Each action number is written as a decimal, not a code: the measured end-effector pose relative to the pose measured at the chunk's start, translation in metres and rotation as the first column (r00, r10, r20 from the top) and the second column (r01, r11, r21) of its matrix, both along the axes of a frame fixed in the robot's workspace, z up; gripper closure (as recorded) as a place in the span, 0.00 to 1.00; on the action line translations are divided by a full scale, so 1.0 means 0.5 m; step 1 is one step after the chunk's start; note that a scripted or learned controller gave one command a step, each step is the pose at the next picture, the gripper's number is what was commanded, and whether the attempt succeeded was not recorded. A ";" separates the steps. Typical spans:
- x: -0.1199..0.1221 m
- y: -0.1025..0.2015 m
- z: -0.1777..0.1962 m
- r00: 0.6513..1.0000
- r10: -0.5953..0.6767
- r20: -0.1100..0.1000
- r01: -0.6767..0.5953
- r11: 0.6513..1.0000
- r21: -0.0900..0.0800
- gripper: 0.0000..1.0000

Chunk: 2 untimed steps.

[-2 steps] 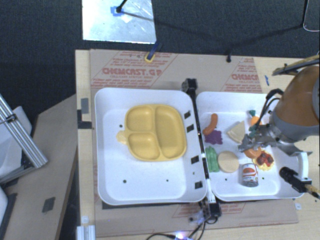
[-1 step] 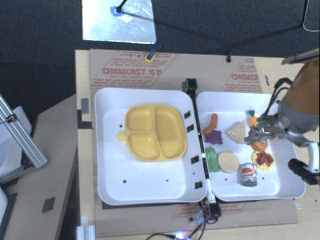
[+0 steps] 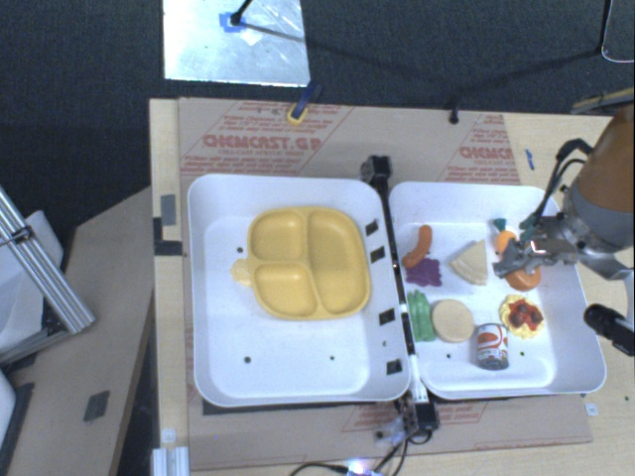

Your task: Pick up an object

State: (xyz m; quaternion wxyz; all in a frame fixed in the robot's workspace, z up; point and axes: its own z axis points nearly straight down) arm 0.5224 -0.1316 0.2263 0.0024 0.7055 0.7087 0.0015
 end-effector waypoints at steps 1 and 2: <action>-0.012 0.107 0.007 1.000 0.005 -0.004 -0.005 1.000 0.004 1.00; 0.005 0.218 -0.020 1.000 0.005 -0.005 -0.005 1.000 0.004 1.00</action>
